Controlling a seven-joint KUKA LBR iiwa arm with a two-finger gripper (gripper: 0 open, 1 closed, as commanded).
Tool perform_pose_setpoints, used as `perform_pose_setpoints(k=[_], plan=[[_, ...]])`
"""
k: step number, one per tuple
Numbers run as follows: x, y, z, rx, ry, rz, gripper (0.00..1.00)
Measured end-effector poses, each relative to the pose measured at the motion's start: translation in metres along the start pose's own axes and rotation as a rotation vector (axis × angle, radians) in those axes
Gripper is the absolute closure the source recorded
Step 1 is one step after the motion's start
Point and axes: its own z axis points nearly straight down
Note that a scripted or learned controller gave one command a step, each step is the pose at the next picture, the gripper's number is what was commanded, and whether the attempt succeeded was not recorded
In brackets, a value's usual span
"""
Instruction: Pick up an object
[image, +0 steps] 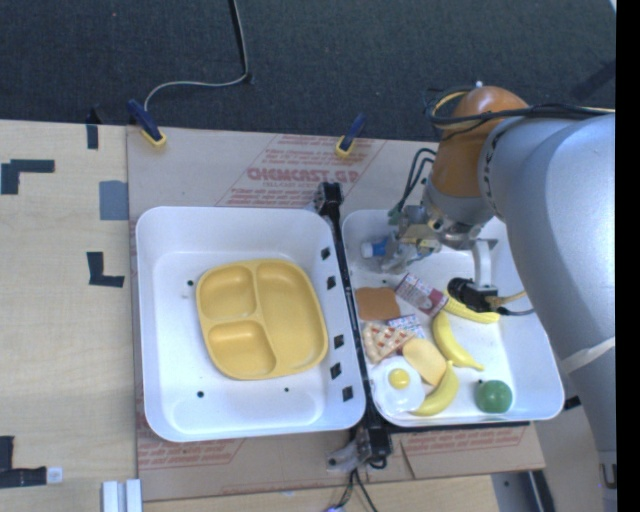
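a: where is the arm (540, 170) just now?

b: it reaches in from the right, grey with its orange band (470, 150), and bends down over the far end of the right bin (530, 385); the hand (415, 243) hangs low there, just beside a small blue and white thing (378, 248) i cannot make out; i cannot tell whether the hand is open or closed, nor whether it grips anything.

a: and what lies in that bin?

b: toy food, crowded toward the middle and near end; a brown square slice (377, 303), a small printed packet (419, 294), a pizza slice (383, 341), a fried egg (397, 381), a pale yellow wedge (424, 360), two bananas, one (453, 343) by the wedge and one (439, 397) curled along the near wall, and a green ball-like fruit (493, 397) in the near right corner.

a: the left bin (165, 330)?

b: it holds a yellow divided plate (261, 317) with three compartments, lying flat; both bins sit side by side on a cardboard sheet (250, 170) on the worktop.
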Motion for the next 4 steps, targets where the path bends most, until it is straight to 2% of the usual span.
perform_pose_setpoints(k=[1,2,4], plan=[[0.0000,0.0000,0.0001,0.000,0.000,0.000,0.00],[-0.0054,0.0016,0.0089,-0.002,0.008,-0.002,0.00],[-0.0030,0.0013,0.0090,-0.004,0.003,0.001,0.00]])
